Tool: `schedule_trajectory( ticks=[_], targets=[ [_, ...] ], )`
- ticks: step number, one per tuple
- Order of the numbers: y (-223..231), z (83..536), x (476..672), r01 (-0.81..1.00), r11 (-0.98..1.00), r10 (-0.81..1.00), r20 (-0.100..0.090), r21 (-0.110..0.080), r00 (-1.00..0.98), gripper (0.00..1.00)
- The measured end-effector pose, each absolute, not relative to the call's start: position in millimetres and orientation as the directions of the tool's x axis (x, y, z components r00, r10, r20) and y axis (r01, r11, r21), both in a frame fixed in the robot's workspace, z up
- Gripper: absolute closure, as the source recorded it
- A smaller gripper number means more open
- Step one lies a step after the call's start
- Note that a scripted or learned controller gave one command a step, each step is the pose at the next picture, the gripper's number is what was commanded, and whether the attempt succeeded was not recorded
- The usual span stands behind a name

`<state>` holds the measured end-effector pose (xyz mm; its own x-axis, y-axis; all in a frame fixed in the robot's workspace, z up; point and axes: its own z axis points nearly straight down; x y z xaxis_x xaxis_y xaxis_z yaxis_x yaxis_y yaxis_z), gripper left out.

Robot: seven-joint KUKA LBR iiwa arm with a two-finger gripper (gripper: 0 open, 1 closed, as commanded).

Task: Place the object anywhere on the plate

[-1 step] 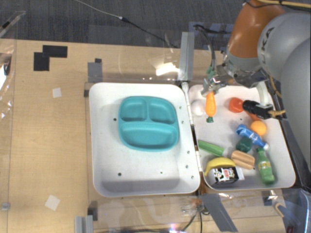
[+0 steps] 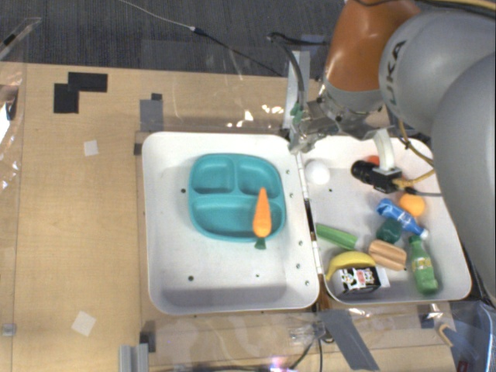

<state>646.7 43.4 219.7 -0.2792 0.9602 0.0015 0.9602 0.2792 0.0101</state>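
A teal divided plate [image 2: 221,204] lies in the left white bin [image 2: 167,285]. An orange carrot [image 2: 262,213] rests on the plate's right side, with its green stem end over the plate's near rim. My gripper [image 2: 299,136] hangs over the far end of the wall between the two bins, above and to the right of the plate. It is apart from the carrot, and I see nothing in it.
The right bin [image 2: 457,285] holds a white ball [image 2: 316,172] near the gripper, a green cucumber [image 2: 335,235], a banana [image 2: 347,260], a small carton [image 2: 358,278], a bread roll [image 2: 387,254], a green bottle [image 2: 421,266], a blue bottle [image 2: 401,215] and an orange [image 2: 412,204].
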Motion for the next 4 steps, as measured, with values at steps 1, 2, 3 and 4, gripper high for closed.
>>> schedule_trajectory(
  ticks=[1, 2, 3, 4],
  targets=[
    [114, 204, 609.8, 0.964, 0.265, 0.964, 0.002, 0.003, -0.265, 1.00],
    [209, 217, 635.8, 0.985, 0.173, 0.985, 0.003, 0.006, -0.173, 1.00],
    [214, 116, 669.8, 0.995, -0.100, 0.995, 0.003, 0.006, 0.100, 1.00],
    [237, 239, 670.5, 0.952, -0.305, 0.952, 0.010, 0.012, 0.304, 1.00]
  ],
)
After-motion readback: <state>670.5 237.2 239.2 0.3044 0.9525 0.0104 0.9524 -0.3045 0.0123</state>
